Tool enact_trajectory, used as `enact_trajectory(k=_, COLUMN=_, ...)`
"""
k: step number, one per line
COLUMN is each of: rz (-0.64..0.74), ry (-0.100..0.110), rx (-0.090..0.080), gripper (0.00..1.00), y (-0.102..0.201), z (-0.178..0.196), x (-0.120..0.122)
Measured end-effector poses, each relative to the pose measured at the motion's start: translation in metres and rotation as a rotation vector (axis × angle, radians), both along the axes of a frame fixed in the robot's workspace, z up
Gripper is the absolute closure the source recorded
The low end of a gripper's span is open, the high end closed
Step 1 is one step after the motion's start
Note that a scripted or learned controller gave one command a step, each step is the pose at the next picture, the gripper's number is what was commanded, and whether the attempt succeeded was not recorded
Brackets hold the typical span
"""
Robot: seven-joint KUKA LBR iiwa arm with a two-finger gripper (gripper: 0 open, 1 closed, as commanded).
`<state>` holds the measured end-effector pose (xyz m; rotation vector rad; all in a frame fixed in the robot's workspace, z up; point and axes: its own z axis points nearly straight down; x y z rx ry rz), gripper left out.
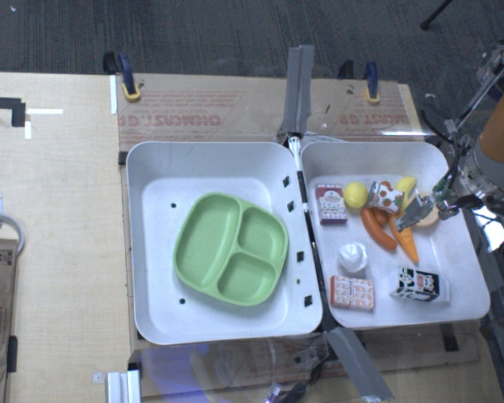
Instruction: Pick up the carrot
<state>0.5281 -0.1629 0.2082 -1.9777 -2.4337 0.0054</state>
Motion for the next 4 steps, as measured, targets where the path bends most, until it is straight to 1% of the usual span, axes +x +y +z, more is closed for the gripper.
enact_trajectory(k=1, rz=0.173, ry=-0.003, rx=0.002, gripper=0.0, y=-0.041, z=-0.12, x=-0.005)
enact_trajectory(k=2, rz=0.171, ry=0.0, rx=0.004, gripper=1.0, y=-0.042, z=-0.114, x=-0.004)
enact_trajectory(k=3, rz=0.115, ry=-0.004, rx=0.001, gripper=1.0, y=-0.059, z=-0.12, x=0.025)
enact_trajectory(k=4, rz=0.206, ry=-0.002, rx=0.0, gripper=1.0, y=-0.01, z=0.016, x=-0.008)
